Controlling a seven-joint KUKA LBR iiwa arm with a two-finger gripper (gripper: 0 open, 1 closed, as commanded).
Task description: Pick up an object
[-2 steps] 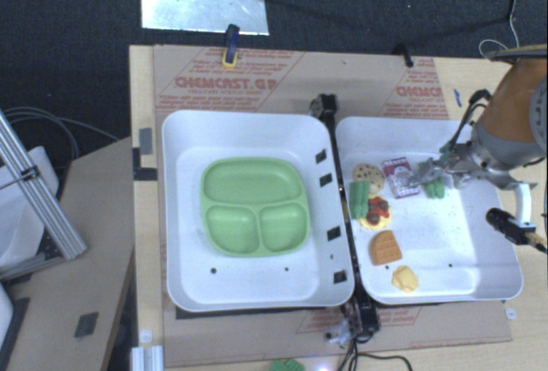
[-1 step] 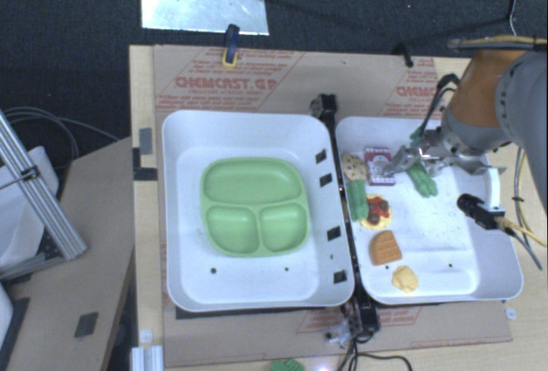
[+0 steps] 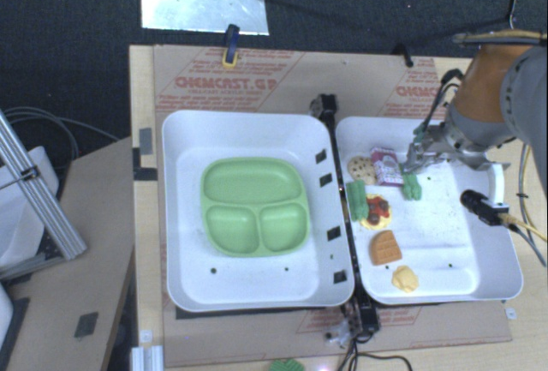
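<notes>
Green toy piece (image 3: 413, 188) lies in your rt bin (image 3: 497, 275), gripper (image 3: 412, 165) directly above it, touching or not unclear, finger state can't tell.

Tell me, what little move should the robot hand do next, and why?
Probably go straight down a little. The gripper hangs right above the small green piece in the right bin, beside the pink packet, and nothing shows between its fingers yet, so lowering should bring them around it.

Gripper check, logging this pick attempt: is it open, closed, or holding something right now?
Gripper: low in the right bin, beside the pink packet and a small green piece; open or closed cannot be told, and no object shows in its grasp.
</notes>
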